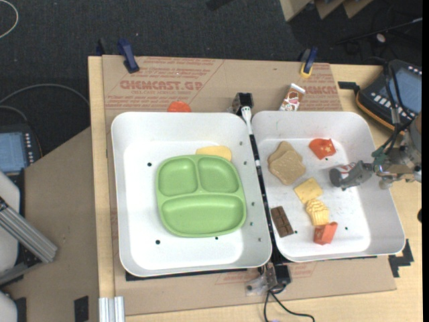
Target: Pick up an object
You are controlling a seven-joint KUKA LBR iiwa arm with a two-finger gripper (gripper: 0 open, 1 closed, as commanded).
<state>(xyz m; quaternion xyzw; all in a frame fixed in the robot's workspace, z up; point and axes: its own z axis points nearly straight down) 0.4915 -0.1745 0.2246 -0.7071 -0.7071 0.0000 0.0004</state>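
Grey and small, the gripper [340, 178] sits low inside the right bin [355, 247], near that bin's right wall, reaching in from the right. You cannot tell from this view whether it is spread or pressed together, and nothing shows clearly between its tips.

Take the right bin as your landmark. Closest to the gripper, you have the red block [322, 147], just up and left of it toward the bin's far wall, apart from it. It looks glossy, with an angular shape. Left of the gripper, near the bin's middle, lies the yellow cracker [308, 191], flat and pale. Just below it sits a ridged yellow piece [318, 212], and below that, toward the bin's near wall, an orange-red block [325, 233]. Against the bin's left side you see the tan bread slice [287, 163], rough-edged, and nearer the front a dark brown chocolate bar [282, 221] lying at a slant.

Beside the right bin, the left bin [134, 180] holds a green divided plate [200, 195] with a yellow piece [214, 153] touching its far edge.
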